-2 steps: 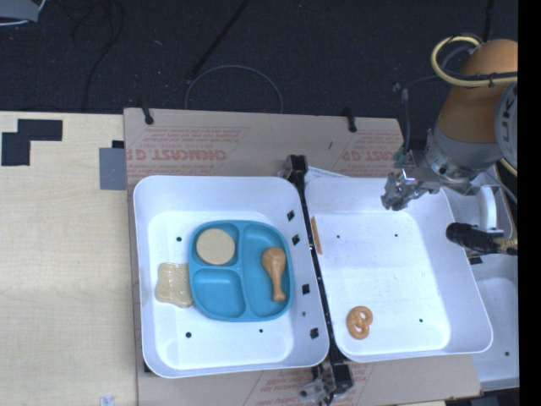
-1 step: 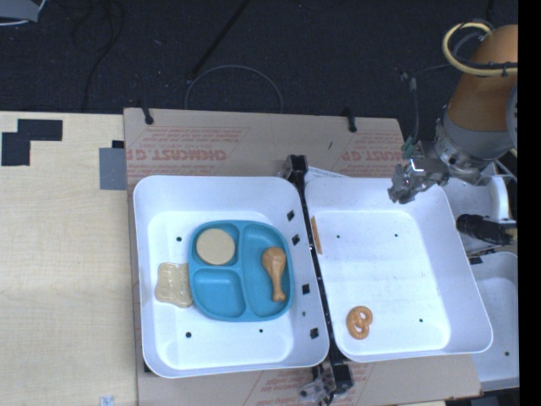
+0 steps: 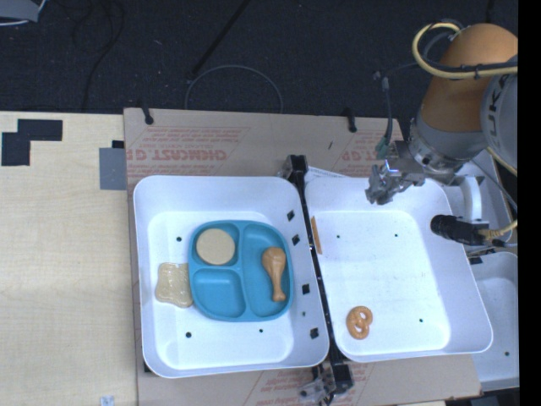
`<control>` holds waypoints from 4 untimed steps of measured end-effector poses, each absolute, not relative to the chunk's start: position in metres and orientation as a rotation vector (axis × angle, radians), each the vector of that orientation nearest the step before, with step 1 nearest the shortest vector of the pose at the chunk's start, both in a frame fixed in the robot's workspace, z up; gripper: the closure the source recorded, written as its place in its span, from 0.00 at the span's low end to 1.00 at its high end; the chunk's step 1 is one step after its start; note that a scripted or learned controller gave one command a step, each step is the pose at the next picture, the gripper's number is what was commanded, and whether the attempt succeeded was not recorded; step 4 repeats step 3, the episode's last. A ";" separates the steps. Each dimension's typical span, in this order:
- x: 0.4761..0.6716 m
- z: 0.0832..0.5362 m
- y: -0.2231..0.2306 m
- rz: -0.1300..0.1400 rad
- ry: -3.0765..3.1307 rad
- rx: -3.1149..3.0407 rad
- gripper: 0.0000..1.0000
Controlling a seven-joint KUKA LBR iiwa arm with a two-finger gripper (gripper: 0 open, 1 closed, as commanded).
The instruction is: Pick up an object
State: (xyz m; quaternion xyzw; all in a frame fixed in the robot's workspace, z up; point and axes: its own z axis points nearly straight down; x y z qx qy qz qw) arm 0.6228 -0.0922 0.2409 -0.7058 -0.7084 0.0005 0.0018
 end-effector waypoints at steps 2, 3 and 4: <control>0.616 0.226 0.021 0.004 -2.223 -2.213 1.00; 0.619 0.236 0.079 0.000 -2.225 -2.214 1.00; 0.619 0.236 0.079 0.000 -2.225 -2.214 1.00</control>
